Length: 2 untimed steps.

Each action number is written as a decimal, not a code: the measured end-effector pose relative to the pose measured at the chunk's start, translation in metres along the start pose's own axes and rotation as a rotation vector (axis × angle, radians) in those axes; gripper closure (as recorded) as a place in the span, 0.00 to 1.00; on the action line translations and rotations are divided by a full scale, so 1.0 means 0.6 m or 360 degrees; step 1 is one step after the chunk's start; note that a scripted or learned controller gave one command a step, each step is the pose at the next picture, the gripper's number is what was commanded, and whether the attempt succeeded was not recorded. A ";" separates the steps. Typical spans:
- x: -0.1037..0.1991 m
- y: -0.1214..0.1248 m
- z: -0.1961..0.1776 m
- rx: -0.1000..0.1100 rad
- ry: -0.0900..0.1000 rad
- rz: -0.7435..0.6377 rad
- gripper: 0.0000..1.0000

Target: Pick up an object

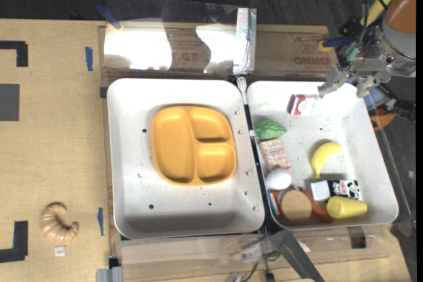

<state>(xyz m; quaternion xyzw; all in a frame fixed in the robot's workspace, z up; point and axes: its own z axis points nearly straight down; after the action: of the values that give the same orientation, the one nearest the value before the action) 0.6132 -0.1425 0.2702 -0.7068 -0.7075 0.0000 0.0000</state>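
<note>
Leftward, yellow tray (193, 144) in left bin (125, 142); right bin (377, 162) cluttered, perhaps toy food.

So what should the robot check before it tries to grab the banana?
1. Yellow toy banana lies in the right white bin: ok.
2. Top of the banana is uncovered: ok.
3. Room around it: ok; the black-and-white carton lies below it, the pink printed packet to its left, both apart from it.
4. Grey two-finger gripper is over the banana: not ok; it sits at the bin's far right corner.
5. Fingers open wide enough: cannot tell.
6. Gripper carries nothing already: cannot tell.
</note>
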 end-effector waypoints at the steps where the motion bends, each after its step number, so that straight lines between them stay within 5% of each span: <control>1: -0.030 -0.076 0.195 0.0015 0.0002 0.0201 0.00; 2: -0.024 -0.152 0.305 -0.0009 0.0000 0.0181 0.00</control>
<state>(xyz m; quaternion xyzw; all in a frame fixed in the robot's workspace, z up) 0.5222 -0.1568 0.0873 -0.7457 -0.6662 -0.0019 -0.0019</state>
